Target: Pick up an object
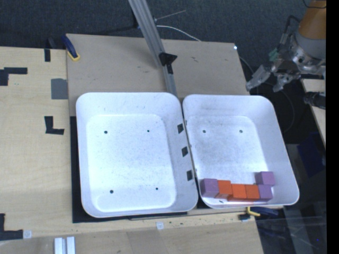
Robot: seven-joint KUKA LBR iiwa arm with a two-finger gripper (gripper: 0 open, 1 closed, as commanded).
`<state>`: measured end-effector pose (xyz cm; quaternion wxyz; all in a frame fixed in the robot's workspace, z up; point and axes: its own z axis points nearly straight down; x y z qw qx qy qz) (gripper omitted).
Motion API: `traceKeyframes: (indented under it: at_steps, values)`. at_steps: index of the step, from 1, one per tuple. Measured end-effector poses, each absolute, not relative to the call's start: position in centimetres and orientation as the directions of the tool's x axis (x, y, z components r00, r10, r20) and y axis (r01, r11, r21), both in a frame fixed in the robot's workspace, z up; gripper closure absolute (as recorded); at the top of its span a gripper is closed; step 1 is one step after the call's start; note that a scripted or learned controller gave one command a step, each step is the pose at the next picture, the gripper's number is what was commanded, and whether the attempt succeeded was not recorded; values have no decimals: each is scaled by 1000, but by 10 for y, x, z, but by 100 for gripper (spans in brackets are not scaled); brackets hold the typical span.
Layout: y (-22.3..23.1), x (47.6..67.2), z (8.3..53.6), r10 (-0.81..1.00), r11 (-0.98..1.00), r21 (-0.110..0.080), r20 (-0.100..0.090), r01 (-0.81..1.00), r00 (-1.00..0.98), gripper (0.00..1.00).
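Left bin: white, shallow, speckled with fine dark flecks, four small dark dots on its floor. No labels or readable writing anywhere on it, nor on the black tape marks on the bench to its left.

Between the bins, a slanted aluminium post rose from behind, with a black clamp partway down. Three small dark tabs sat along the shared rims.

Right bin: same make. All the objects were packed along its near wall: a purple block at the left, orange blocks touching in a row beside it, two more purple blocks at the right end by the corner. No print seen on any of them.

Far right, above and beyond the right bin's back corner: the gripper, holding nothing, well apart from the blocks. Whether it was spread or closed could not be told at this size.

Risks, as judged: the blocks touch each other and hug the wall, so the descending tool could jam on a neighbour or strike the rim, and a closing pinch might shove a block aside rather than seat it.
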<state>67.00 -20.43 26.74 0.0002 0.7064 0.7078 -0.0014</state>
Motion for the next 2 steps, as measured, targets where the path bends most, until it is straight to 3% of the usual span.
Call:
traceKeyframes:
  at_steps: [1,2]
  values:
    - [-179,673,259,1000,2,-2,-2,1000,-2,0]
    - [-202,669,414,1000,2,8,-4,1000,-2,0]
